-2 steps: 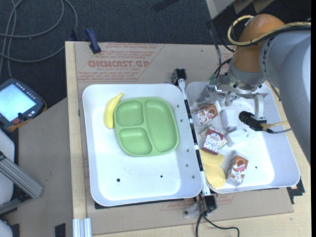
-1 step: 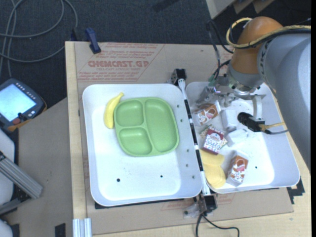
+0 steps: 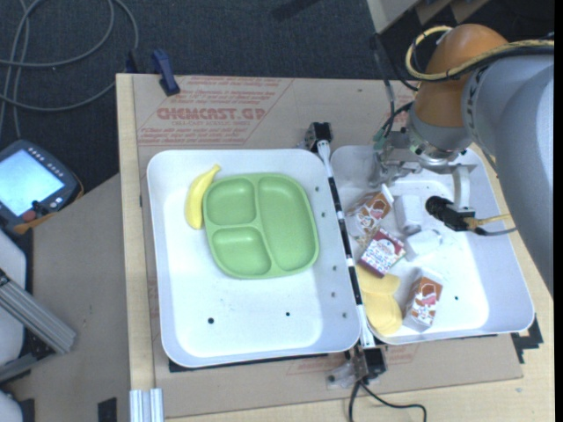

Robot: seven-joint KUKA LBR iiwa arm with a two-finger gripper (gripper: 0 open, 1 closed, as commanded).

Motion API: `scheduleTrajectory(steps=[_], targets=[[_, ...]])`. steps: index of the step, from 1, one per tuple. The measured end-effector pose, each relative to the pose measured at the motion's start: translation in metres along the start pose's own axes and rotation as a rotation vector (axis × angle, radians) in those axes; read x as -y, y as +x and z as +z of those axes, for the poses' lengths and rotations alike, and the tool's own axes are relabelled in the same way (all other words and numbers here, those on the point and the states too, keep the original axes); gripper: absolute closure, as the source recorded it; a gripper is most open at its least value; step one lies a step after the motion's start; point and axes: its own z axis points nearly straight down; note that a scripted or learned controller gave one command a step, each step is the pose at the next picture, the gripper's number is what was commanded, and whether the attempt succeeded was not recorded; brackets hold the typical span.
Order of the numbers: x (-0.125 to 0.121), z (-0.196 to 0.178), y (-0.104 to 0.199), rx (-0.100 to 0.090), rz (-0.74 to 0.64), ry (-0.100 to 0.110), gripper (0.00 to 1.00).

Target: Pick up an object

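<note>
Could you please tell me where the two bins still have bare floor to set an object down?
Left bin: bare floor along the front, below the green tray, and a strip down its left side under the banana. Right bin: bare toward the front right corner, past the cartons. Its left half is crowded with cartons, a yellow piece and the gripper.

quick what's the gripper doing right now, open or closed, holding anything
Gripper: low over the right bin, above the small cartons; open or closed cannot be told, and nothing is visibly held.
</note>
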Motion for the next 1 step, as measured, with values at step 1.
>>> scheduleTrajectory(steps=[1], targets=[[0.0001, 0.0002, 0.0000, 0.000, 0.000, 0.000, 0.00]])
